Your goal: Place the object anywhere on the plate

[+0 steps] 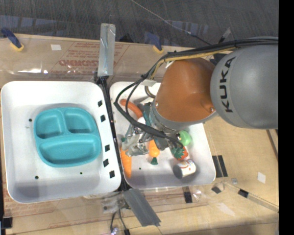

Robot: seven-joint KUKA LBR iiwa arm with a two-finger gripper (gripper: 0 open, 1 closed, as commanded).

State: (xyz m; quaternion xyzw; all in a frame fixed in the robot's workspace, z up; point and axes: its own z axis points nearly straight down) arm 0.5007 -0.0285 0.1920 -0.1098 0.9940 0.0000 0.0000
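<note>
A teal divided plate (66, 136) lies in the left white bin (14, 131) with nothing on it. My gripper (135, 142) is down in the right bin (206, 153), near its left wall, under the orange wrist band. It hangs among toy food: an orange carrot (127, 165) just below it and a small orange piece (154, 152) to its right. Cables and the wrist hide what is directly under it. I see nothing clearly held.
In the right bin also lie an orange item (133, 108) at the back, a green ball (185, 138), a red and green piece (180, 153) and a grey-white cylinder (184, 169). The divider wall (109, 131) separates the bins.
</note>
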